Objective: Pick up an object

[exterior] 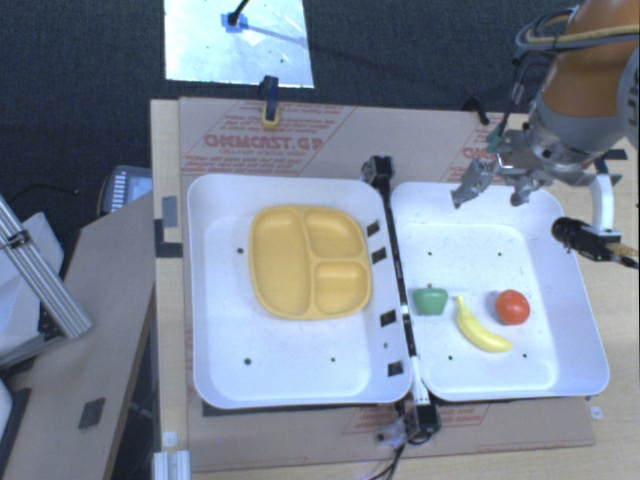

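Three toys in right bin (560, 368), banana (481, 327) between pepper (430, 300), tomato (512, 307)

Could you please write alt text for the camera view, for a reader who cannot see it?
A robot arm's open gripper hovers over the far edge of the right bin, which holds a green pepper, a banana and a tomato. The left bin holds a yellow divided plate.

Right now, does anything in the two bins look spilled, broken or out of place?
Nothing stands out. The yellow divided plate lies flat in the left bin. The green pepper, banana and tomato lie apart in the right bin. The gripper hangs open above.
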`<action>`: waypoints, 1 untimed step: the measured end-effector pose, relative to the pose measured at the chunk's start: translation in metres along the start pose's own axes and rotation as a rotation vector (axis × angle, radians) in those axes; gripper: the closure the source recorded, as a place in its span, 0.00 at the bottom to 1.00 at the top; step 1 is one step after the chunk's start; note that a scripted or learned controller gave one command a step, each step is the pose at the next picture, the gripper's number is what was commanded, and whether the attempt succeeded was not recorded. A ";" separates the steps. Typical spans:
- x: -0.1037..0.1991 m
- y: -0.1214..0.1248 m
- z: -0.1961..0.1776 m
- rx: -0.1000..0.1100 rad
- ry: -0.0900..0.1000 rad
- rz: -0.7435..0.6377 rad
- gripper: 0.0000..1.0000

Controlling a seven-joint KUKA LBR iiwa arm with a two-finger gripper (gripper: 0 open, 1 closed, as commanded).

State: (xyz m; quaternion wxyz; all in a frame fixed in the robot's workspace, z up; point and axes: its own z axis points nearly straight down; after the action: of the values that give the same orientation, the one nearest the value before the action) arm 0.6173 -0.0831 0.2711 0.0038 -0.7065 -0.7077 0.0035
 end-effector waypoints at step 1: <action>0.000 0.002 -0.007 -0.012 -0.001 -0.002 0.00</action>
State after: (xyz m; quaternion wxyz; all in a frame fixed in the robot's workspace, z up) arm 0.6191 -0.0830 0.2780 -0.0006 -0.7059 -0.7083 -0.0002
